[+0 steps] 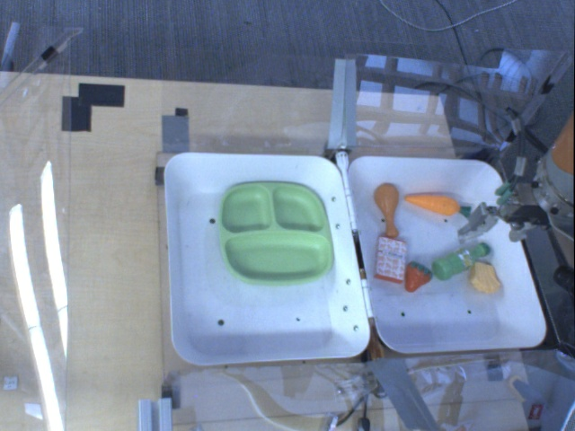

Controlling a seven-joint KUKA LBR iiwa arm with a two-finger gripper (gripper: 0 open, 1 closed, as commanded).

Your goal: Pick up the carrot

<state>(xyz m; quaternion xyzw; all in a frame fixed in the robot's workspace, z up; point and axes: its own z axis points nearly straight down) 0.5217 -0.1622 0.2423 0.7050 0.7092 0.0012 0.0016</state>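
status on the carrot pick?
Gripper at right bin's right side, nothing between fingers. Carrot lying flat in the bin, just left of gripper, not lifted. Green bottle close below gripper; path to carrot open.

Orange carrot [433,205], green tray [275,233]

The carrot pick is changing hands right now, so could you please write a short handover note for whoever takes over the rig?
Gripper: over the right bin's right side, just right of the carrot's green end; nothing visibly held, and whether it is open or shut cannot be told.
Carrot: lying flat in the right bin's upper part, apart from the other toys.
Nearby: wooden spoon, small box, strawberry, green bottle, yellow piece.
Left bin: holds the green divided plate.
Done: approach only.
Left: grasp the carrot and lift it.
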